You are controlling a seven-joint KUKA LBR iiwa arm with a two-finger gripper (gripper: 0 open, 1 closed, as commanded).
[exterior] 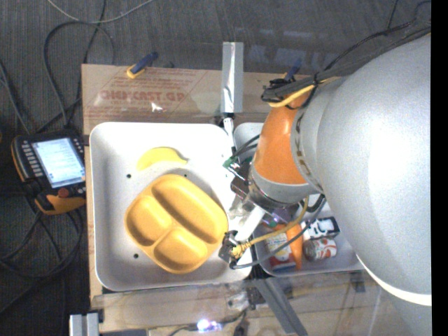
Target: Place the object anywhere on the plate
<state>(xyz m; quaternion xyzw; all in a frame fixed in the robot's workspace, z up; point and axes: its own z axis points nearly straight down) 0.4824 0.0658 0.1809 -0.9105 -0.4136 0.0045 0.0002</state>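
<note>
While the yellow plate (175, 219) sits in the left bin (112, 187), banana (159, 158) just above, can't tell the end effector's (241, 205) grip under the arm (280, 145).

Faint, illegible red lettering on the brown board (140, 98); nothing readable.

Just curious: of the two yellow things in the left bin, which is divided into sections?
The big plate, moulded into three hollows; the small curved piece near it is plain.
</note>
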